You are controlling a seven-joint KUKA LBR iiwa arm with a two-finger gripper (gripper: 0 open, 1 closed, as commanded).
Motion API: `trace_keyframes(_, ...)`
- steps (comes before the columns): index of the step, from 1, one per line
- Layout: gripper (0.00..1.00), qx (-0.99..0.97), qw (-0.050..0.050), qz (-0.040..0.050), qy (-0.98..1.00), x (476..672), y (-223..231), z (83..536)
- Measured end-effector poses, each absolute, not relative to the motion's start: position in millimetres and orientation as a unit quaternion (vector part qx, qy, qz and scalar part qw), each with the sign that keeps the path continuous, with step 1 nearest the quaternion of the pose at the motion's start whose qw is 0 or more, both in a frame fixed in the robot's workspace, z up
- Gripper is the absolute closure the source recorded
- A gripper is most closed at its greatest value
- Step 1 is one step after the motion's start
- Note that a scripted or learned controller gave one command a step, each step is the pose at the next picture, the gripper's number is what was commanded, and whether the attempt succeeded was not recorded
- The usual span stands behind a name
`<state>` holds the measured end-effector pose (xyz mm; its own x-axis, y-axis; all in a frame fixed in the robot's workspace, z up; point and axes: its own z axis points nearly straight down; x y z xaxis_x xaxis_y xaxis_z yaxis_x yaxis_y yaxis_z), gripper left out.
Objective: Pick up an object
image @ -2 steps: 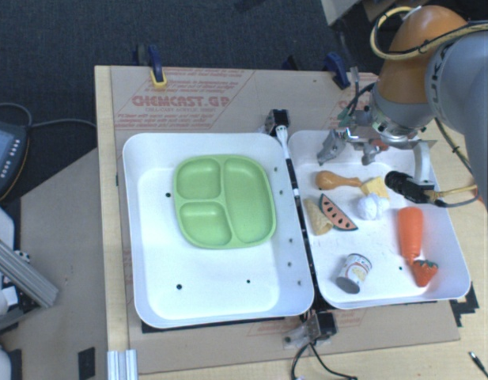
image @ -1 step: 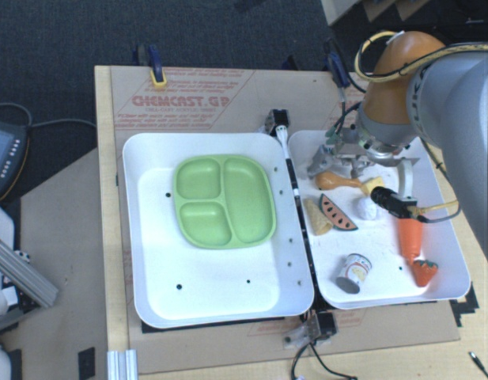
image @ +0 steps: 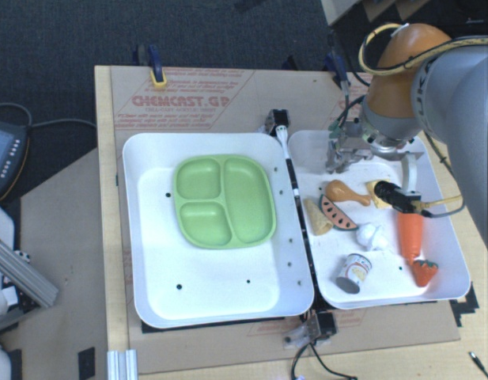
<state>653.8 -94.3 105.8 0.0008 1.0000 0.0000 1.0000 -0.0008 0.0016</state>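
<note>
My gripper point(image: 343, 160) hangs low over the far left part of the right bin point(image: 453, 279), above bare white floor. Several toy foods lie in front of it. A brown drumstick point(image: 346, 192) is nearest, just below the gripper and apart from it. A watermelon slice point(image: 338, 213) and a beige wedge point(image: 316, 217) lie by the bin's left wall. An orange carrot point(image: 411, 234) with a red piece point(image: 424, 271) at its end lies on the right. A small white lump point(image: 371, 236) and a tipped little can point(image: 355, 271) lie nearer the front.
The left bin point(image: 149, 283) holds a green divided plate point(image: 225, 201) in its far half. The ridge between the two bins point(image: 300, 220) runs just left of the watermelon slice. The grey arm point(image: 457, 109) comes in from the right.
</note>
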Motion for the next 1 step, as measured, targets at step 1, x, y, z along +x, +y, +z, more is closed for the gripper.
trace_keyframes(1, 1.00, 0.707, 0.003, 0.0018, 0.707, 661.5, -96.4, 151.7)
